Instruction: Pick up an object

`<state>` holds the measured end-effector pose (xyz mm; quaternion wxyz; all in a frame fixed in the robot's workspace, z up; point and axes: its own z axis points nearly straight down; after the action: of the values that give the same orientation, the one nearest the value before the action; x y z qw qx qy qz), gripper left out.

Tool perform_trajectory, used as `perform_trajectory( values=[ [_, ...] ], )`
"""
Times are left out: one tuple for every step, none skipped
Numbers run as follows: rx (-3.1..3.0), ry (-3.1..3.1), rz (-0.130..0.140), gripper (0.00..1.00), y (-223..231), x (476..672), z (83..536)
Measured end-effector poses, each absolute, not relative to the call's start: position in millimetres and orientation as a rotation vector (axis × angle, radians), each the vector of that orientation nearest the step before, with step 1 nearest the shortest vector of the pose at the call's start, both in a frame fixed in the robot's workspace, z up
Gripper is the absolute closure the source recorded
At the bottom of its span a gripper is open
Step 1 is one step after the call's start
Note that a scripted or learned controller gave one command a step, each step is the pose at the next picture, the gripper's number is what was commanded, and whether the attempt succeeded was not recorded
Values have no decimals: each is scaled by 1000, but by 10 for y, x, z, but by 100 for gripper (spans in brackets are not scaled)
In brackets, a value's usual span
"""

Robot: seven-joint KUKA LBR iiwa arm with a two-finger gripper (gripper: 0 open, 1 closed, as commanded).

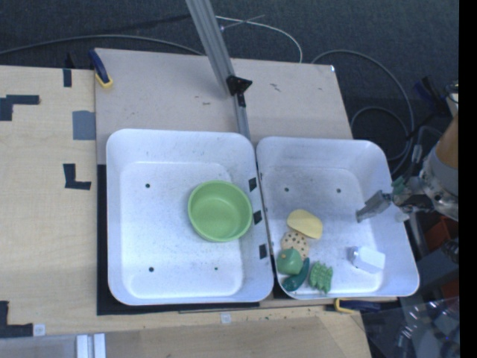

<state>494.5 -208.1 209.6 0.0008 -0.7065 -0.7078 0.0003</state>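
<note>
Robotics lab: 2 white bins (119, 200), taped bench (45, 200), cables (373, 110).

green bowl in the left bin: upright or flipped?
Upright. The green bowl shows its open mouth and hollow inside to the camera, rim up, sitting on the floor of the left bin; nothing visible inside it.

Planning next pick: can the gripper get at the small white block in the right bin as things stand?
Probably yes. The gripper hovers over the right bin, and the white block lies alone near it, apart from the toy cluster.
</note>
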Motion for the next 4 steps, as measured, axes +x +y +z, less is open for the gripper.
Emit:
perform_trajectory(
  values=[
    [-2218, -2222, 1, 0, -2082, 4944, 2097],
    [-2215, -2217, 6, 0, -2033, 4954, 1459],
    [-2215, -2218, 6, 0, -2019, 4935, 918],
    [-2216, -2221, 3, 100, -2018, 4949, 1045]
  ],
)
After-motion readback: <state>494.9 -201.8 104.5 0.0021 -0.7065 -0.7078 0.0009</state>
